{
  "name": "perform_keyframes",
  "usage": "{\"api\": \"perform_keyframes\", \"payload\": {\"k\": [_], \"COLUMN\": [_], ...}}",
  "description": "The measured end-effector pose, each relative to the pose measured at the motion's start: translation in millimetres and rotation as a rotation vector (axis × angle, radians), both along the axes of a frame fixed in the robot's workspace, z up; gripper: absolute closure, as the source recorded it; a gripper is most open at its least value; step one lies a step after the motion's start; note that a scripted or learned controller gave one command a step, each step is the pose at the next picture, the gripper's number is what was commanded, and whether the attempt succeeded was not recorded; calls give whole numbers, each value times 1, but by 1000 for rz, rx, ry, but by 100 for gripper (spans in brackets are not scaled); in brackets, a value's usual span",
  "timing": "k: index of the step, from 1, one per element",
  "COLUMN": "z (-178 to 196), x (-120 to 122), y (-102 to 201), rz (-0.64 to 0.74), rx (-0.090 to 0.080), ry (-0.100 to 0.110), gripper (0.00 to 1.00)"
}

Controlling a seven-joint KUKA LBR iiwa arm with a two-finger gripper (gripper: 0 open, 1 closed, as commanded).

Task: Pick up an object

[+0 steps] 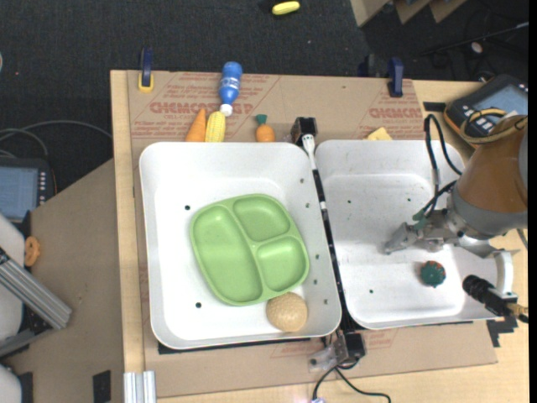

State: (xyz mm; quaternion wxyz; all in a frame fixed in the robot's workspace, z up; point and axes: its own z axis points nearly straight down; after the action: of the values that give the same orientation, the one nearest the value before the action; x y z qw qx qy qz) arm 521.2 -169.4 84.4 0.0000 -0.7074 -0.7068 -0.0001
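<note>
Green-red object in right bin, roundish, just beside hand.

Red "CHEMCAS…" print on the cardboard sheet

The cardboard sheet under the two bins carries red printed lettering in two places along its far strip. At about 11 o'clock, left of the blue-and-white bottle, the larger line reads roughly "CHEMCAS", with a smaller red line above it too fine to read; the bottle covers the end of the word. At about 1 o'clock, beyond the right bin, the same red print shows again, reading about "CHEMCAS" before the arm's cable crosses it. The bottle's own label is too small to read.
</note>
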Motion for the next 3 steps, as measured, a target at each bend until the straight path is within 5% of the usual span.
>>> {"api": "perform_keyframes", "payload": {"k": [1,2,3], "z": [1,25,-1], "x": [68,148,102], "y": [18,-50,9], "rz": [5,1,4], "rx": [-2,2,5], "ry": [-7,-2,7], "gripper": [0,0,0]}}
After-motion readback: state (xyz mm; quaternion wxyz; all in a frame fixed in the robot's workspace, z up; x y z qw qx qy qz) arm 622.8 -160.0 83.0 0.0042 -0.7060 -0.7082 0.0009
